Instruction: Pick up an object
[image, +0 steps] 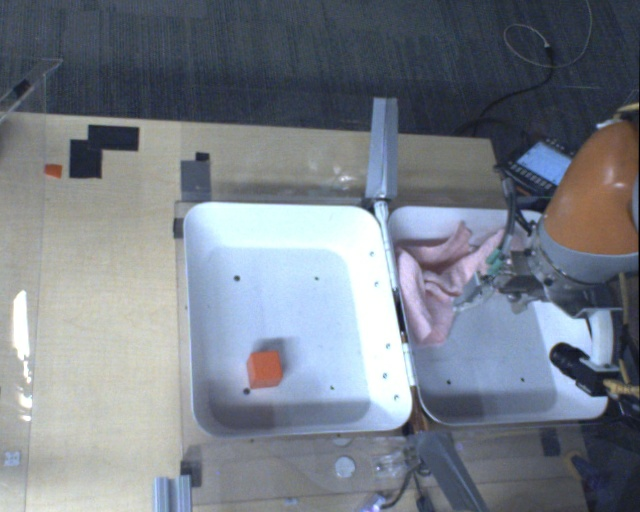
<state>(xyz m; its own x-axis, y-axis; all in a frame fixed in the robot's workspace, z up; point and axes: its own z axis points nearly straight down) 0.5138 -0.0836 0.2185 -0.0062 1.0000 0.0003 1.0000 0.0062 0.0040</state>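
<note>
Gripper (478, 285) sits against the pink cloth (438, 280) in the right bin (500, 400); grasp state I cannot tell. I'd pinch a thick fold, then lift slowly.

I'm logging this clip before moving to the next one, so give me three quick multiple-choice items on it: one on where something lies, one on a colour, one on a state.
1. Where does the small block lie?
A. In the left bin, near its front
B. In the right bin, under the arm
C. On the bench outside both bins

2. What colour is the cloth in the right bin?
A. Blue
B. Pink
C. Green

3. How does the cloth lie?
A. Folded into a neat square
B. Spread flat over the whole bin floor
C. Crumpled in a heap against the bin's left wall

Answers:
1. A: the orange block sits on the floor of the left bin, toward the near side.
2. B: the cloth is pale pink against the right bin.
3. C: it is bunched and creased by the divider, with the gripper at its right edge.
</note>
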